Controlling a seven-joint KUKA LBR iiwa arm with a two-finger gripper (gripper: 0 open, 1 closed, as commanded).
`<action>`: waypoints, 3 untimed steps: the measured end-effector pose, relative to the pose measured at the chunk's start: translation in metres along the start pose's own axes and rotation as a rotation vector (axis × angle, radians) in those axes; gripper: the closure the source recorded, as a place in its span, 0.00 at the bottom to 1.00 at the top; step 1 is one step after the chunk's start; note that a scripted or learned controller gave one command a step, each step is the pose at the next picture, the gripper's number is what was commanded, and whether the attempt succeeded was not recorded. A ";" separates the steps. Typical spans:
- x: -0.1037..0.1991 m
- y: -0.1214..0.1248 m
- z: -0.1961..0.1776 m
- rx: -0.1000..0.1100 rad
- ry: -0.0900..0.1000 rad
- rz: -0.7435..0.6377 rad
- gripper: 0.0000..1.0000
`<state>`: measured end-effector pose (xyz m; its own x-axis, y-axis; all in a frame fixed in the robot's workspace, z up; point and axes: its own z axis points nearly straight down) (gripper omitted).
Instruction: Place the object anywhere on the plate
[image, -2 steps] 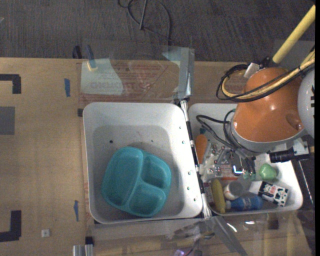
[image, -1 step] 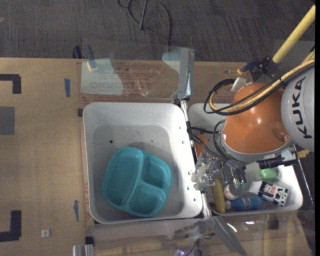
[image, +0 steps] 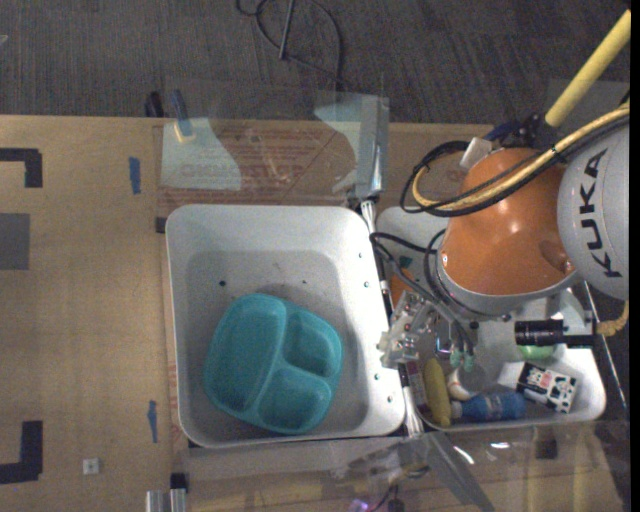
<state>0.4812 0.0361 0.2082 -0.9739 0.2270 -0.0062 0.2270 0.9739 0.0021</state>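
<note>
Left white bin: teal three-compartment plastic plate (bare, tilted). Over right bin, gripper; yellow banana-shaped object beneath.

Even overhead light — soft focus, glare on clear panel.

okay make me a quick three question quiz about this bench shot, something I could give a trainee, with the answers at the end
1. True or false: the teal plate lies in the left bin.
2. How many compartments does the plate have?
A. two
B. three
C. five
3. Fill in: the arm hangs over the ____ bin, which holds a yellow item and a blue item among others.

Key
1. True. The plate sits low in the left bin, with nothing on it.
2. B. One long section and two smaller ones.
3. Right. The gripper sits near the wall between the bins.
</note>
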 end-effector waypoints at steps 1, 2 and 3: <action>0.007 0.023 0.023 0.000 0.006 -0.242 1.00; 0.003 0.058 0.024 -0.001 0.001 -0.291 1.00; 0.006 0.084 0.021 -0.002 0.000 -0.278 1.00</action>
<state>0.4941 0.1193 0.1876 -0.9988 -0.0487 -0.0068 -0.0487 0.9988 0.0024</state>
